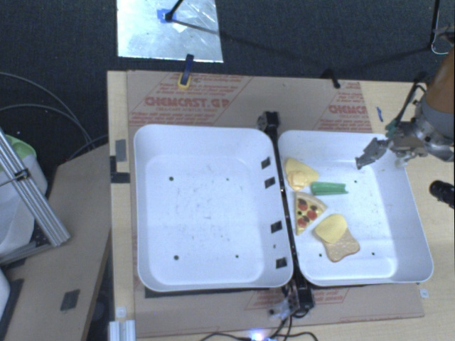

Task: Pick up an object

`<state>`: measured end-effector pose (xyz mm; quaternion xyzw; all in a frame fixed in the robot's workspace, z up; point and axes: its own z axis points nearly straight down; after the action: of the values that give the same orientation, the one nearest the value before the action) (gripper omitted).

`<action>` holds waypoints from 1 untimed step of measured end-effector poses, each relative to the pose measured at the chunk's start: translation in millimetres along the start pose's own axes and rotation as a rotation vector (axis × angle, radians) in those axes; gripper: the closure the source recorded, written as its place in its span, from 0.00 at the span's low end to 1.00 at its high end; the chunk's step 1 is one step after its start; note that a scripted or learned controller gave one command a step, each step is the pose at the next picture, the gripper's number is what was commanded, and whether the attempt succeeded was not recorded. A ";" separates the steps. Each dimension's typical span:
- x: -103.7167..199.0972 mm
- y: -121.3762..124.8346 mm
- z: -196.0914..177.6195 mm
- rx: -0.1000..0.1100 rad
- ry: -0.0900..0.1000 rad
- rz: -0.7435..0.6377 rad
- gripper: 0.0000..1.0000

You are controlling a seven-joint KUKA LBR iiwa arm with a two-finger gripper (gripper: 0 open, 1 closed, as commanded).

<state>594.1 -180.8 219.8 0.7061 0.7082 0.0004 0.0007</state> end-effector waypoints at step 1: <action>87.4 -73.6 123.3 0.017 0.009 -0.006 0.00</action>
<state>520.4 -93.7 96.3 0.7040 0.7101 -0.0026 -0.0085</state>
